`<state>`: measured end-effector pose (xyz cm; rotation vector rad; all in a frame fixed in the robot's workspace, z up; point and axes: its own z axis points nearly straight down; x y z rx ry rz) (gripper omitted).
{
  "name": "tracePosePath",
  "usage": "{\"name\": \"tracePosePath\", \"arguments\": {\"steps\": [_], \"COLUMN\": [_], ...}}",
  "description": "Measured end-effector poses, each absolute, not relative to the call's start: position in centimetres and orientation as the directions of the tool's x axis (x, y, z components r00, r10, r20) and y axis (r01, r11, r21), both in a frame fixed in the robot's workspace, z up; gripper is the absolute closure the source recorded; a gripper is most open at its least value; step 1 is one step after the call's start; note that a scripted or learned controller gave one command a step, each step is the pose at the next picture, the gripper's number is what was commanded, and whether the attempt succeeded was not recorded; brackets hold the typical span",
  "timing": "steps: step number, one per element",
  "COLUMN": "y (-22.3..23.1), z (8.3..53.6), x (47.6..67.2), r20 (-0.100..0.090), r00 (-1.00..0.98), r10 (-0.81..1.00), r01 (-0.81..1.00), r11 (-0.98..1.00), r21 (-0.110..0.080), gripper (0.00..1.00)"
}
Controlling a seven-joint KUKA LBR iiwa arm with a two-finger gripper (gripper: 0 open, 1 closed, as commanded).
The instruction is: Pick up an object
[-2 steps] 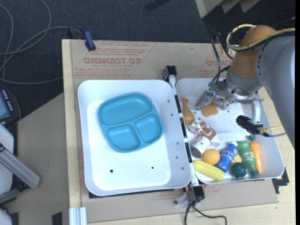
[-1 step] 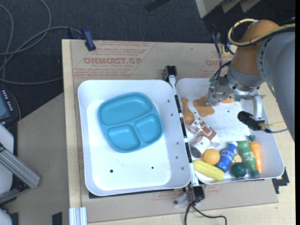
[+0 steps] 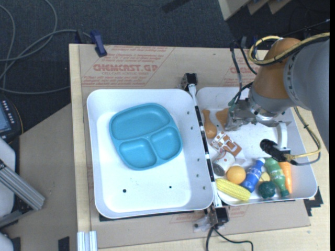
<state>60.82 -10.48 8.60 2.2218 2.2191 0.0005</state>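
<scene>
The end effector [image 3: 236,115] hung low over the far-left part of the right white plastic bin [image 3: 298,140]; its opening could not be judged. Candidate objects crowded the near side, including a yellow plastic corn cob [image 3: 233,189]; tight packing risked a glancing, failed grasp.

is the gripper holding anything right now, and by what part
It cannot be told. The gripper is low in the right bin near the brown items at its far left corner, but nothing shows between its fingers.
</scene>
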Motion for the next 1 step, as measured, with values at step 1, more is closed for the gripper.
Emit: {"name": "tracePosePath", "arguments": {"steps": [1], "y": [-10.48], "z": [9.68], "x": [61.01], "r20": [-0.001], "r00": [0.000], "r10": [1.000], "r01": [1.000], "r11": [0.000], "r21": [0.005], "gripper": [1.00]}}
